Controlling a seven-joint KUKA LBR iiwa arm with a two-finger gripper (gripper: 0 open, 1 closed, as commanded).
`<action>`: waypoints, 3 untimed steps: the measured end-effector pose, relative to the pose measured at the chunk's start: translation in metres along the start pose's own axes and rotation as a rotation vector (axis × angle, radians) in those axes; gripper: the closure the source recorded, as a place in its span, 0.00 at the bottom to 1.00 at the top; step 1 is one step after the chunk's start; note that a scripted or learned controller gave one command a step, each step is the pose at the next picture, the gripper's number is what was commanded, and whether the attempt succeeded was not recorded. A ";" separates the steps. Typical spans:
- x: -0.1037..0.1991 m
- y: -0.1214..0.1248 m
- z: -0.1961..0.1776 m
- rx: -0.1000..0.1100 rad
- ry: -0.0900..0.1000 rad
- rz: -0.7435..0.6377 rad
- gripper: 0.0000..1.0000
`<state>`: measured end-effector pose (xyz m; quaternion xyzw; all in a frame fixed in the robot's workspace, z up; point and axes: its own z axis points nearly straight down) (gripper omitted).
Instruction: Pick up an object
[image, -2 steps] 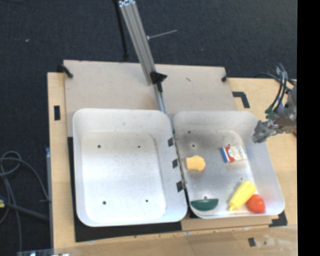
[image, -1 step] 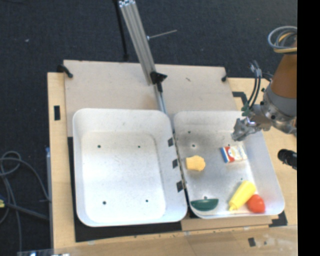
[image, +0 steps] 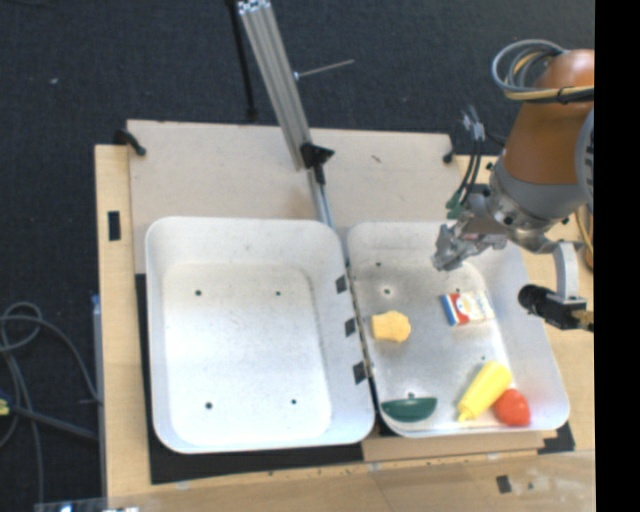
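Note:
The right bin (image: 400, 250) holds several objects. A yellow lump (image: 391, 327) lies near its left wall. A small red, white and blue box (image: 466, 308) rests right of centre. Along the front edge lie a dark green piece (image: 410, 407), a yellow bottle-shaped toy (image: 484, 389) and a red ball (image: 513, 407). My gripper (image: 450, 250) hangs over the back of the right bin, above and a little behind the small box. Nothing shows between its fingers.
The left bin (image: 245, 330) stands beside the right one, with a divider and black clips between them. A slanted aluminium post (image: 285, 100) rises behind the bins. Bench board surrounds both bins, with cables at the far left.

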<state>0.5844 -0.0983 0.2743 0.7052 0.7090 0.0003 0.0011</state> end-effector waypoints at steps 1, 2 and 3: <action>0.052 0.014 -0.003 -0.001 0.001 -0.001 1.00; 0.105 0.025 -0.002 -0.001 0.001 -0.001 1.00; 0.144 0.040 0.012 -0.001 -0.001 0.001 1.00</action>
